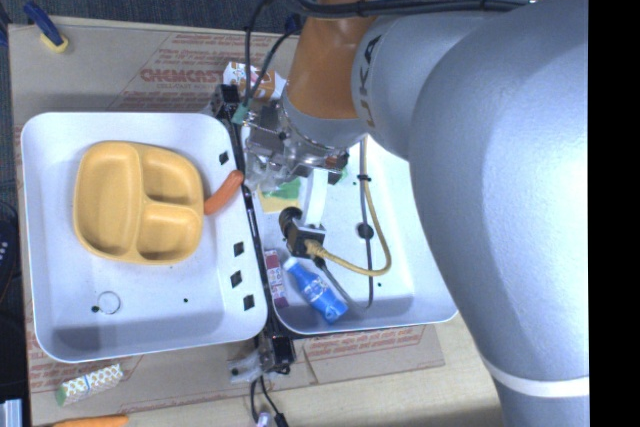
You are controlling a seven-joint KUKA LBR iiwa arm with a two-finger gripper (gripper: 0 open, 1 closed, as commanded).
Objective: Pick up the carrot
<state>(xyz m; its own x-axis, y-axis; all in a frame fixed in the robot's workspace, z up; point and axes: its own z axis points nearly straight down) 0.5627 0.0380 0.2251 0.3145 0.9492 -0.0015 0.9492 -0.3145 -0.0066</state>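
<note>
Grey arm (500,165), orange wrist band (325,55)

Fixed above the bench (150,65), looking down at a slant. Takes in both white bins: left bin (60,315) whole, right bin (420,305) partly hidden under the grey arm (500,165) entering from the right edge. Near enough to read bench print.

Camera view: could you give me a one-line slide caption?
Grey arm reaches over two white bins; carrot lies beside a yellow tray.
</note>
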